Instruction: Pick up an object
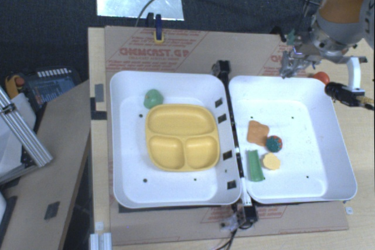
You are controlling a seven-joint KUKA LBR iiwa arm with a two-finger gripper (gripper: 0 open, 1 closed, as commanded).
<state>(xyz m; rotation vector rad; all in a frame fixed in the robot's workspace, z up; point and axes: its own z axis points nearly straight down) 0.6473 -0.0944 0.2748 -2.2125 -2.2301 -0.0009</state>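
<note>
Bins on the tabletop [99, 143], viewed from above. Left bin [126, 184]: yellow divided tray [181, 136], with a green lump [153, 98] touching its far-left corner. Right bin [310, 184]: orange piece [257, 132], a teal-and-red ball [274, 142] just beside it, a yellow disc [270, 161] and a green stick [254, 165] nearer the camera. Hand [289, 70] hangs over the right bin's far rim, well apart from these objects; whether it is released or clenched cannot be told. A red object [320, 76] lies just outside that rim.

Red "CHEMCAST GP" lettering on the brown board [176, 47]
</note>
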